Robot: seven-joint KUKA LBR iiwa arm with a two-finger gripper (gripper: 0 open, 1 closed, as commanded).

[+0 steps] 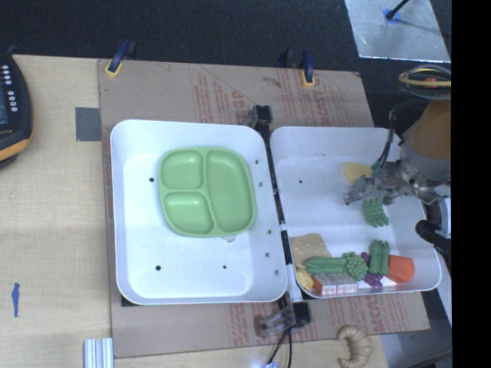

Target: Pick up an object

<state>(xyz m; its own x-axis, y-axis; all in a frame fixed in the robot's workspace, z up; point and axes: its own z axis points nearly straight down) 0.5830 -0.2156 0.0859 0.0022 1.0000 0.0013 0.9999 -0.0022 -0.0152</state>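
Observation:
My gripper [374, 192] is low over the right white bin [322, 148], in its right half, with the grey and orange arm reaching in from the right. A small ridged green toy [375, 213] sits directly under the gripper's tip, touching or nearly touching it; whether it is held I cannot tell. A pale yellow piece [353, 171] lies just up and left of the gripper, partly hidden by it.
Along the right bin's near edge lie a tan bread slice [309, 245], a green knobbly vegetable [337, 265], another green piece [378, 255], an orange carrot [400, 267] and a small white-and-red box [337, 287]. The left bin [134, 205] holds a green divided plate [207, 190].

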